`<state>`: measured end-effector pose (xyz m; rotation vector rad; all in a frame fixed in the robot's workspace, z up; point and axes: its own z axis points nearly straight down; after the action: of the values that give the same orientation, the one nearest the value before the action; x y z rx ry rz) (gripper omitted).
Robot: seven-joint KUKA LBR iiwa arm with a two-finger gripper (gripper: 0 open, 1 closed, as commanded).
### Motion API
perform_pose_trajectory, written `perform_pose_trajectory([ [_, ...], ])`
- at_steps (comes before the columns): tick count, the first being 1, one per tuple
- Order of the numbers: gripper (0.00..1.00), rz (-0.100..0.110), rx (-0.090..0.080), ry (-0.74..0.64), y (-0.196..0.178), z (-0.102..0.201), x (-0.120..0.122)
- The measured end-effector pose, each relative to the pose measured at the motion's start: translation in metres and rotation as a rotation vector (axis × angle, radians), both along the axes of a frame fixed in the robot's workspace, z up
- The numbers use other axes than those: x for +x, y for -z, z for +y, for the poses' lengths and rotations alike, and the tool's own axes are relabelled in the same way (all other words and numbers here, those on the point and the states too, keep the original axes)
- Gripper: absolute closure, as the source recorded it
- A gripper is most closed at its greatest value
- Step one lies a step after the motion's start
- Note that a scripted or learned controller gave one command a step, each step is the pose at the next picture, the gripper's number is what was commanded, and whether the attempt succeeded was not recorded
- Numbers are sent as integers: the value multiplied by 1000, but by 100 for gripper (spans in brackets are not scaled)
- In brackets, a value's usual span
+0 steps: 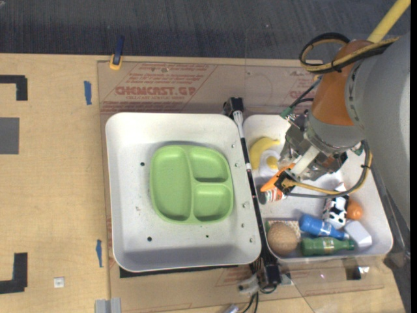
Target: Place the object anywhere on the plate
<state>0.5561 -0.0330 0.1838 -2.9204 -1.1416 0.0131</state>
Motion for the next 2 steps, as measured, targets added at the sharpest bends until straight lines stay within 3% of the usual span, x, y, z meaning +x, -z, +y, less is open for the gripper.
perform_pose_trajectory([
  [1, 100, -3, 3, -75, -23, 72, -16],
  [2, 100, -10, 1, -104, -74, 150, -16],
])
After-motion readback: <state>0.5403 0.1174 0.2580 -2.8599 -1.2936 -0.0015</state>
